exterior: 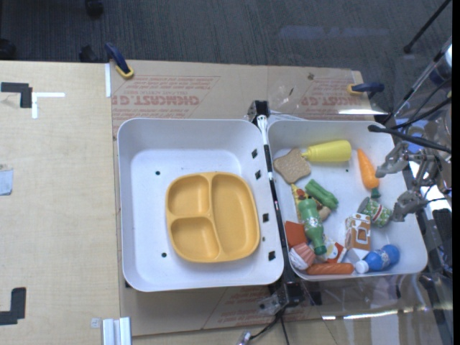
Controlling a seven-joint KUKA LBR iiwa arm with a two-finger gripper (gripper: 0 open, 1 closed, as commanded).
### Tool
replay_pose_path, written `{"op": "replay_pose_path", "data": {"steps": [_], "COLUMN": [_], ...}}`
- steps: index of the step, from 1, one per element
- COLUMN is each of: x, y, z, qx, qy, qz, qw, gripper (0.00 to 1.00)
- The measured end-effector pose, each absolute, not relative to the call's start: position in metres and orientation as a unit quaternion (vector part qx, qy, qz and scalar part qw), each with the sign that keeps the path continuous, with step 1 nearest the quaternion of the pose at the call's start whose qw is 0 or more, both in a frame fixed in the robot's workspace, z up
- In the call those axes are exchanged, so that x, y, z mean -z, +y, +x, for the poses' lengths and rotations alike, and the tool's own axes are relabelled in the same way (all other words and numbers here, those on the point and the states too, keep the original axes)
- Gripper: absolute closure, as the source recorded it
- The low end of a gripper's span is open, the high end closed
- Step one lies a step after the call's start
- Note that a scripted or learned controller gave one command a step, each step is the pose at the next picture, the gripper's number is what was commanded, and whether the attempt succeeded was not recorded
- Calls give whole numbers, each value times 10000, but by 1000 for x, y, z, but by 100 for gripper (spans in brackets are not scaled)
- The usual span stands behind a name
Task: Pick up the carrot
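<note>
A: What sits at the near edge of the right bin (pixel 327 275)?

B: A blue bottle (pixel 379 259) with a white cap lies in the near right corner. Just left of it is a red sausage (pixel 330 269), and left of that a red-and-white packet (pixel 300 256).

A: And a little further in?

B: A small carton (pixel 357 231) stands beside a green-and-white can (pixel 374 212) toward the right. A green bottle (pixel 311 223) lies along the left part of the bin, with a red block (pixel 295 232) touching its left side.

A: Further still?

B: A pickle (pixel 321 193) lies just beyond the green bottle. Past it is a toast slice (pixel 292 165), and at the far wall a yellow bottle (pixel 328 151) lies on its side.

A: Where is the carrot (pixel 367 169)?

B: In the far right part of the right bin, lying on the floor just right of the yellow bottle, its thin end toward the far wall.

A: And the gripper (pixel 399 185)?

B: At the bin's right wall, just right of the carrot. Its two fingers (pixel 392 165) stand spread apart, with nothing between them. They do not touch the carrot.

A: The left bin (pixel 136 214)?

B: It bears a yellow plate (pixel 213 215) with three compartments, set in the middle of its floor. Blue clamps (pixel 119 60) grip the cardboard at the far side.
</note>
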State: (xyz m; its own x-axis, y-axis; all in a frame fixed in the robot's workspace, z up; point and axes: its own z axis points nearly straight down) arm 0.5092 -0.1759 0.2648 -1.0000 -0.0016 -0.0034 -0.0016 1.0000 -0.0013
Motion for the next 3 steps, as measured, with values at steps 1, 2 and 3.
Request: {"op": "replay_pose_path", "data": {"steps": [1,2,3], "x": [-153,-93,-105], "y": [-203,-222,-221], "z": [575,643,646], "qx": [4,8,24], "qy": [9993,9958,9960], "qz": [372,916,896], "qw": [14,27,69], "gripper": [0,0,100]}}
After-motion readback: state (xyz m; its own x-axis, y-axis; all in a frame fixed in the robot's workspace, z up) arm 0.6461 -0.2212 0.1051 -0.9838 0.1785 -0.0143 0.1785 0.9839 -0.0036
